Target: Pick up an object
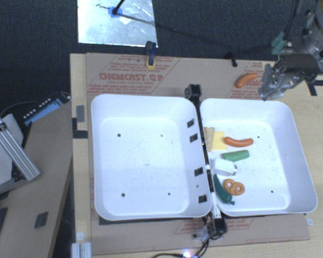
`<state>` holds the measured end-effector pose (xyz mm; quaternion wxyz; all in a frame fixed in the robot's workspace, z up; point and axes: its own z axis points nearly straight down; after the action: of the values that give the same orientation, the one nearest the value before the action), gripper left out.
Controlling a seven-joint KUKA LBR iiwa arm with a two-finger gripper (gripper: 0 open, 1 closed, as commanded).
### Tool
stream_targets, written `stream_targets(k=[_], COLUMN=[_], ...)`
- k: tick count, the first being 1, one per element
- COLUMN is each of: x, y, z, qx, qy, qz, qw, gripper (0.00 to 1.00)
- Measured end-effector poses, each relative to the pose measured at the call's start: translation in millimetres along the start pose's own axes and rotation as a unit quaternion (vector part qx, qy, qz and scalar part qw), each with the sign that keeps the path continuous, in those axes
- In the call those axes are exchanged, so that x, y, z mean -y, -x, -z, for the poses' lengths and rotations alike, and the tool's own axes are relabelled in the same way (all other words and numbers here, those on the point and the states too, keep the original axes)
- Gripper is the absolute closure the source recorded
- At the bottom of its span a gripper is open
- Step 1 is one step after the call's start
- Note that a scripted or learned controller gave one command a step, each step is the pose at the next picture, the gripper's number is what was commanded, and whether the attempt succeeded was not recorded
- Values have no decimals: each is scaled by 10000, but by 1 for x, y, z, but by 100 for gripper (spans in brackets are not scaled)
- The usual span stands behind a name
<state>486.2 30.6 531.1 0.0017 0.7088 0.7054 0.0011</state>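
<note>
While the arm (317,31) hangs at the upper right, above the bench (37,160) and beyond the far rim of the right bin (290,160), both white bins sit side by side on a cardboard sheet (134,71). Left bin (145,155): bare white floor. Right bin: all items cluster near its left wall. Gripper (270,90) points down just outside the bin's far right corner; whether its fingers are apart or together cannot be told at this resolution. Nothing visible between them. Beside it, on the cardboard, lies an orange sausage (246,80). Inside the bin: yellow block (217,140), second orange sausage (239,141), green pickle (235,156), white piece (225,167), dark green piece (221,190), small pretzel (234,187).
</note>
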Motion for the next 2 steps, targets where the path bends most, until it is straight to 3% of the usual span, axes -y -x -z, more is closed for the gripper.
stream_targets(k=[2], x=[0], y=[-3], z=[4], qx=[-7], qy=[-8], qz=[40], qw=[10000], gripper=[100])
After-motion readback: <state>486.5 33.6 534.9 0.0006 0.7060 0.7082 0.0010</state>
